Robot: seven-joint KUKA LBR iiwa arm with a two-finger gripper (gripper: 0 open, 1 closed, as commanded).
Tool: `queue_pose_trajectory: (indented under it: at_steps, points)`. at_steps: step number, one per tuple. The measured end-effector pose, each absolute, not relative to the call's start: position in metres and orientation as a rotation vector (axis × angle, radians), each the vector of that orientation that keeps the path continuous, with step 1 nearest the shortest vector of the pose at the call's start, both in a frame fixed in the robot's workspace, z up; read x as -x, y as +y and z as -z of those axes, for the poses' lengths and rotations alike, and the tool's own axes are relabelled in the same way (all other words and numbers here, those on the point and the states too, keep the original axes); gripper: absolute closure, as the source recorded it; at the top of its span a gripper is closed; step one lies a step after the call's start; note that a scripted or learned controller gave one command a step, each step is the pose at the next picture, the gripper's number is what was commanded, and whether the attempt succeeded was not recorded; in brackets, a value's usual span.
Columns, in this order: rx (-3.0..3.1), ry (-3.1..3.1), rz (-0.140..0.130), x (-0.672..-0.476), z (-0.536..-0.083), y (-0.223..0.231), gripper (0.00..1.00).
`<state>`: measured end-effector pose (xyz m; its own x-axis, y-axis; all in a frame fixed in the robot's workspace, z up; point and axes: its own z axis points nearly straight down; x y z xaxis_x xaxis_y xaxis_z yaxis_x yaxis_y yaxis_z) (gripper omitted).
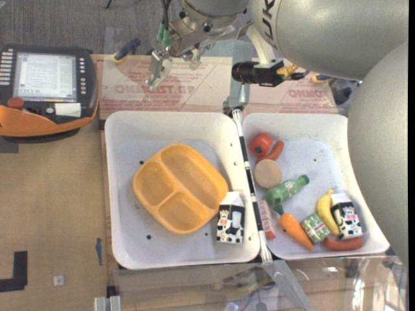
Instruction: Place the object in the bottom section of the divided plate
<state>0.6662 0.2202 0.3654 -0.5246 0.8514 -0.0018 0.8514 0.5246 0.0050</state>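
Hovering behind the bins, my gripper (174, 62) hangs open and empty; the plate (180, 187) lies straight below it.

I see a matt yellow plastic plate (180, 188), smooth white plastic bins (120, 193), a printed paper milk carton (230, 218) and a glossy green bottle (286, 190). The arm (337, 24) looks like smooth grey painted metal.

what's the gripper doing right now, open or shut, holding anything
Gripper: open, fingers spread and nothing between them, raised above the cardboard behind the left bin.
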Motion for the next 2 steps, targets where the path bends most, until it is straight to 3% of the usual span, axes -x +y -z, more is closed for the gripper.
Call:
queue_pose_trajectory:
  at_steps: [1,2]
  points:
    - [-1.314,2.847,-0.005,-0.666,-0.437,0.218,0.00]
    - [-1.308,2.844,-0.009,-0.666,-0.448,0.219,1.00]
